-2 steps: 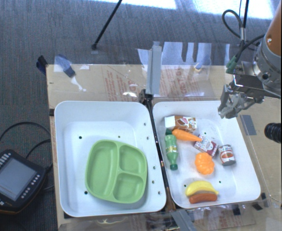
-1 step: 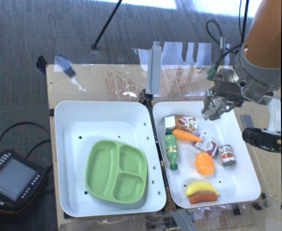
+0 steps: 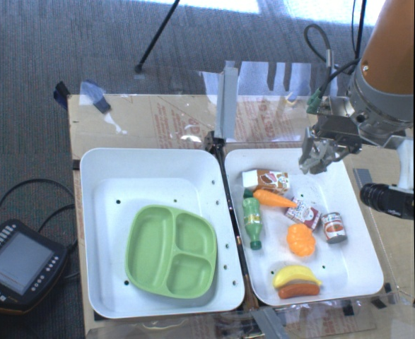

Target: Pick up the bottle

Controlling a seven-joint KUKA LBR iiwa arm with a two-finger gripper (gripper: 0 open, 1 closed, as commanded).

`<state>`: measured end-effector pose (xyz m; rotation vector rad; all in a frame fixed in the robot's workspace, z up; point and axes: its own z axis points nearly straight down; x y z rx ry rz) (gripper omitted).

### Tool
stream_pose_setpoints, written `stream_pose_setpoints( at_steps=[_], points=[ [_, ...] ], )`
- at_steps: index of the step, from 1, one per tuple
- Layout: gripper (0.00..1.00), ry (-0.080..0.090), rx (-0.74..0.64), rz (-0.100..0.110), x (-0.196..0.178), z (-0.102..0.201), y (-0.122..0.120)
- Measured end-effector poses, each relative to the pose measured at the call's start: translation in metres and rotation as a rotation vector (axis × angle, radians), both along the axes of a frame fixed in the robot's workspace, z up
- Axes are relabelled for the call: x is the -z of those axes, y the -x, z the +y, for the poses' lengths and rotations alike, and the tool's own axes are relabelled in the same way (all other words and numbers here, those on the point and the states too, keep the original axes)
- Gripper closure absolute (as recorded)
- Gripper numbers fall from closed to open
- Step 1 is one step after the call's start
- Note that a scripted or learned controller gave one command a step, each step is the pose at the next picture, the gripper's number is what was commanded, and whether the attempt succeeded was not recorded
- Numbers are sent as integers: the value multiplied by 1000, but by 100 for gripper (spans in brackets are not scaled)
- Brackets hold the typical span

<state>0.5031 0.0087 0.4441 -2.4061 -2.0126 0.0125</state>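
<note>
Green bottle [image 3: 252,222] lies untouched in right bin [image 3: 366,260]; gripper [image 3: 319,157], finger state indeterminable, hovers above: approach stage, descent leftward required.

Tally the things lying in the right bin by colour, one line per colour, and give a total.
Green: 1, the bottle
Orange: 2, the carrot and the small pumpkin
Yellow: 1, the banana
Red-brown: 1, the sausage
Printed labels: 3, the box, the packet and the can
Total: 8

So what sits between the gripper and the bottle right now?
In the camera view, a carton and a carrot lie between the gripper and the green bottle.
</note>
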Motion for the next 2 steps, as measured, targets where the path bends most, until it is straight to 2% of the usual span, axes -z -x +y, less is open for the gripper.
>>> stream_pose_setpoints(
  at_steps=[2],
  points=[
    [100, 1, -7, 8, -16, 0, -3]
  ],
)
